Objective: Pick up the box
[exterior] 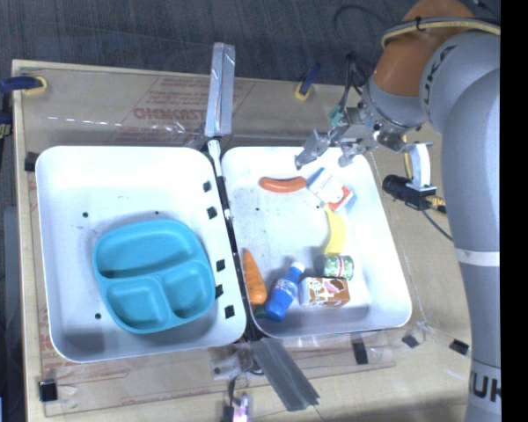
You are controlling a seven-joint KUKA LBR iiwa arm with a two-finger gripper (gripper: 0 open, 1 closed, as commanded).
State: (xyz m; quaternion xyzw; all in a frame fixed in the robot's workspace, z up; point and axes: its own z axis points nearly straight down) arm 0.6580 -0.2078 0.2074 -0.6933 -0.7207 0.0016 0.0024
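- Far left, the left bin carries a blue divided tray, three compartments, sitting low in the bin toward its front.
- Down the middle, a grey metal bar stands at the back where the two bins meet.
- Into the right bin now: a carrot lies along the left wall, pointing away from us.
- Just right of it, a blue bottle with a white cap, tilted, its base close to the carrot's end.
- There's the box, a small brown-and-white carton on its side at the front of the right bin, just beside the bottle, nothing gripping it.
- A small green can sits right behind the box, and a banana curves up from there.
- Further back, a sausage, and beside it a white packet with blue and red print.
- Up top, the gripper hovers over the back of the right bin, fingers spread apart, nothing between them, well away from the box.
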